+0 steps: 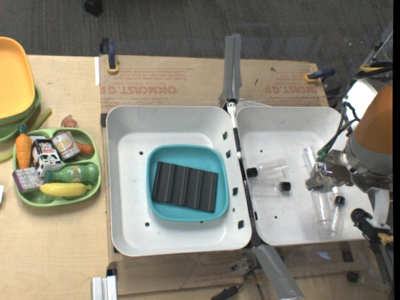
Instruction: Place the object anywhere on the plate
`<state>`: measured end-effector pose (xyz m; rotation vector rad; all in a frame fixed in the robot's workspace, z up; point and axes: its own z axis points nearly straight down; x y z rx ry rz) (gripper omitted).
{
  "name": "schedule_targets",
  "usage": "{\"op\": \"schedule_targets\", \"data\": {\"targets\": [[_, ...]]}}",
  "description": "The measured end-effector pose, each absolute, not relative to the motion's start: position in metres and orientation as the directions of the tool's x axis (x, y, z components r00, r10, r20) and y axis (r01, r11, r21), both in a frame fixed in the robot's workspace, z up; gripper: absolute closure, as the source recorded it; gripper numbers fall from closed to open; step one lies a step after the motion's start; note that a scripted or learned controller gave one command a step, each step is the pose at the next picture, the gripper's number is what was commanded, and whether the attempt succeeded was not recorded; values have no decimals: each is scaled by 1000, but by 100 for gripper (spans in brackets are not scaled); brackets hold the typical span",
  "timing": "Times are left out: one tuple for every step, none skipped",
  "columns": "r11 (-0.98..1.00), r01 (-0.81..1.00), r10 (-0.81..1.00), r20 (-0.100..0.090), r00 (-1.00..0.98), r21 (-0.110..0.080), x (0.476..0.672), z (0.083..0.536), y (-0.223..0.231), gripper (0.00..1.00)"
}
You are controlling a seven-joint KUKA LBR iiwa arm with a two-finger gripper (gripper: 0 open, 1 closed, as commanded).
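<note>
A teal square plate [164,167] lies in the left bin [125,136], and a black ribbed slab [185,186] rests flat on it. In the right bin [275,130] lie several clear plastic vials: one [270,169] with a black cap near the bin's left side, another [310,157] further right, and two [324,210] near the front right. A loose black cap [285,185] sits mid-bin. My gripper [316,179] hangs low over the right side of the right bin, among the clear vials. Nothing is visibly held in it.
A green compartment tray [92,179] with toy food stands on the bench left of the bins, with stacked yellow and green plates [15,86] behind it. A grey divider [232,74] runs between the bins. Clamps [110,58] hold the cardboard at the back.
</note>
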<state>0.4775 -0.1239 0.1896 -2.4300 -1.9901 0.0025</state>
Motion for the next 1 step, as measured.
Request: {"op": "schedule_targets", "data": {"targets": [[-197, 980, 980, -1, 197, -1, 478, 190, -124, 0]]}}
